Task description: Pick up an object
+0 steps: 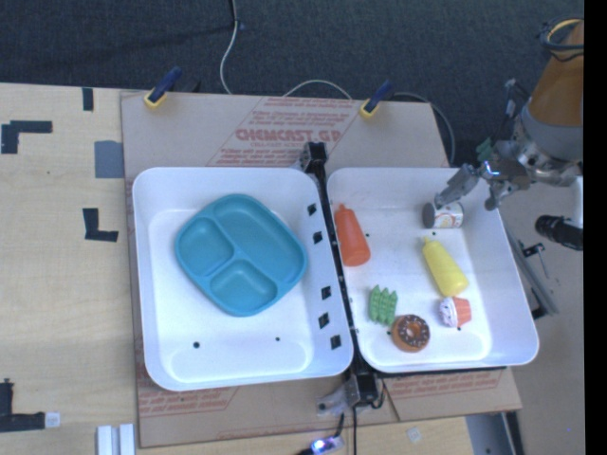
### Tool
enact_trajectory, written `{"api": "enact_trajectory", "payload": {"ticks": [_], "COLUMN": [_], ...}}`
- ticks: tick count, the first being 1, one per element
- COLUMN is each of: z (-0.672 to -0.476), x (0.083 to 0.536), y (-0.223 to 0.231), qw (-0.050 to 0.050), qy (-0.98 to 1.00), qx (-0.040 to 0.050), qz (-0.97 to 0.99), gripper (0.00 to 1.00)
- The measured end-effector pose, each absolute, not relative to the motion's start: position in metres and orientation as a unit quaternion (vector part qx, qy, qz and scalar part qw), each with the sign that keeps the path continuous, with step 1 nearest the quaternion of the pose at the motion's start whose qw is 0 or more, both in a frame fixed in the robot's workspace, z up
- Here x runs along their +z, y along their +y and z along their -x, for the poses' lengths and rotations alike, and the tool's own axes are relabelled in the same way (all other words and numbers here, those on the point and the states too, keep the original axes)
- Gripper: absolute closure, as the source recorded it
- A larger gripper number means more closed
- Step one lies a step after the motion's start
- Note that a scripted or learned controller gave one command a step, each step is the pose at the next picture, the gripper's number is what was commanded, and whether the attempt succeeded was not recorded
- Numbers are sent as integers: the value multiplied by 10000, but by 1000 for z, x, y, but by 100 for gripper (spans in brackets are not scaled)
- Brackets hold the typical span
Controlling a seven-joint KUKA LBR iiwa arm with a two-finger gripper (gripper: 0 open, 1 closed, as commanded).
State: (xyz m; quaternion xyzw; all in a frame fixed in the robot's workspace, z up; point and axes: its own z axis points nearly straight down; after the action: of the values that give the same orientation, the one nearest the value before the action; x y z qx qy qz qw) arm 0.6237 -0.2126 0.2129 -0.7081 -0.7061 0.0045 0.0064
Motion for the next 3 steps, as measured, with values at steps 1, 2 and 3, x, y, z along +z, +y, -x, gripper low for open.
{"api": "enact_trajectory", "payload": {"ticks": [1, 2, 3], "z": [-627, -624, -627], "x": [222, 179, 117], "y": [-212, -211, -216], "qw": [4, 17, 21], "qy": [-7076, -7076, -7075], "qx": [6, 18, 21], "qz": [7066, 7066, 7067], "gripper": [0, 0, 0]}}
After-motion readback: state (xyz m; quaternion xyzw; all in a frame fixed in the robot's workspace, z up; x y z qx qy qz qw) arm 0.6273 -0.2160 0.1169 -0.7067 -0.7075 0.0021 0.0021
